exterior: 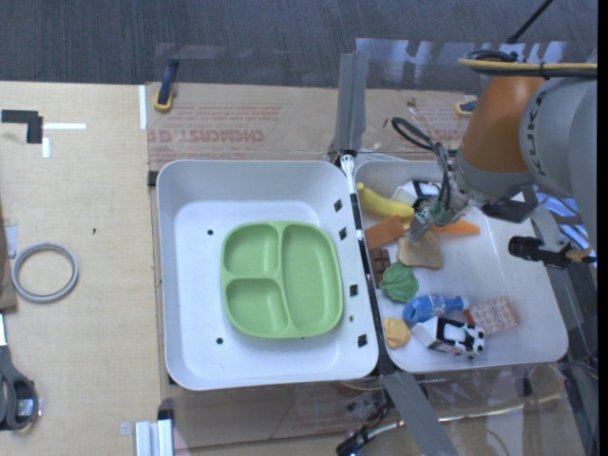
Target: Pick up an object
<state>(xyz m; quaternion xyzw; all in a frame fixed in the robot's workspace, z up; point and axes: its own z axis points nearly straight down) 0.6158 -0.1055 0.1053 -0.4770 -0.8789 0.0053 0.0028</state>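
The gripper (425, 218) hangs low in the right bin (532, 340), over the tan toast piece (421, 250) just beside the banana (385, 202); its opening cannot be told; the pile there offers targets.

Two shallow white bins sit side by side on the worktop (76, 188). The left bin (180, 283) holds a green divided plate (282, 278) with three compartments, lying flat near its centre. The right bin (532, 331) carries a cluster of items — a banana (382, 202), an orange carrot-like piece (385, 231), a tan wedge (421, 251), a green leafy lump (399, 281), a blue item (432, 307), a small yellow piece (396, 331), a black-and-white cow figure (456, 335) and a patterned pink packet (492, 313). The gripper (427, 215) is down in the right bin, just above the tan wedge and beside the banana. A grey ring (43, 272) lies on the worktop, well apart to the left.
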